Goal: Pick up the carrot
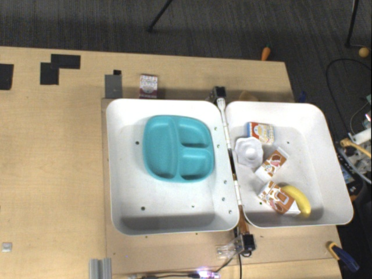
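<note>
The bench [52, 173] is a flat, matt, light-wood panel. It extends well to the left of the teal plate and also beyond it.

The left bin [125, 214] is a shallow white tray of smooth plastic with rounded corners. Its wall surrounds the teal plate on all sides. The right bin [325, 150] has the same shape and finish. It stands just right of the teal plate's bin, and their rims touch along one hinged seam.

The teal plate [177, 147] is a glossy, rounded rectangle divided into three compartments. It lies flat near the centre of the left bin.

Right of the teal plate, in the right bin:
- A banana [297, 197], yellow, curved and smooth, lies farthest right and nearest the camera. It rests against a printed carton [274, 197].
- A second printed carton [273, 163] lies tilted, between the banana and the plate.
- A third carton [260, 132], white with orange print, stands at the far side.
- A white cup [249, 151], round and matt, lies closest to the plate and touches the cartons.

A small orange tapered object [265, 53] sits at the bench's far edge, well beyond and right of the teal plate. It is possibly the carrot, but it is too small to confirm.

The gripper state cannot be determined.
</note>
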{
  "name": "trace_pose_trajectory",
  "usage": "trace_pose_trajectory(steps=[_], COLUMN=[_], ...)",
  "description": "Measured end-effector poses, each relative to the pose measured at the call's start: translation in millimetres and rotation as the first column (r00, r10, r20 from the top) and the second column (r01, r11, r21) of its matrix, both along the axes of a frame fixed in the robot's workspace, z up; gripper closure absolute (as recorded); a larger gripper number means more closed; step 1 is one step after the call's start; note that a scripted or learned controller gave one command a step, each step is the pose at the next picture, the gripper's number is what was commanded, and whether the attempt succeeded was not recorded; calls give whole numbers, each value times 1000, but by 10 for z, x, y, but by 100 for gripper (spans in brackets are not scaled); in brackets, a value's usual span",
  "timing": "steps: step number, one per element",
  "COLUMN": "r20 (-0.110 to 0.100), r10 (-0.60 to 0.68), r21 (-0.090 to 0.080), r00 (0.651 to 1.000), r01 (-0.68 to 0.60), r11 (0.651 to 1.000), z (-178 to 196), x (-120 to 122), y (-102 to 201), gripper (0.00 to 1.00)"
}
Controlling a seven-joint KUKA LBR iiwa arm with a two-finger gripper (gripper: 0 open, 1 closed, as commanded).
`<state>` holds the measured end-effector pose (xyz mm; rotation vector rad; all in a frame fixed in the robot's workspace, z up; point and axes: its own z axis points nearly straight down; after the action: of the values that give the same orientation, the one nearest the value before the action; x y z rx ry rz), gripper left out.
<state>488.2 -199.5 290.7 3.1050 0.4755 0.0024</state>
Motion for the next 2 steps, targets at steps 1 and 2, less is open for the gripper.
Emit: trace_pose_trajectory(steps=[1,2], r20=[6,8], r10=[209,220], r21=[-5,-7], r00=[978,976], r01=[-209,-220], r11=[978,976], z=[1028,1130], x=[4,25], y=[-69,-60], gripper=[100,100])
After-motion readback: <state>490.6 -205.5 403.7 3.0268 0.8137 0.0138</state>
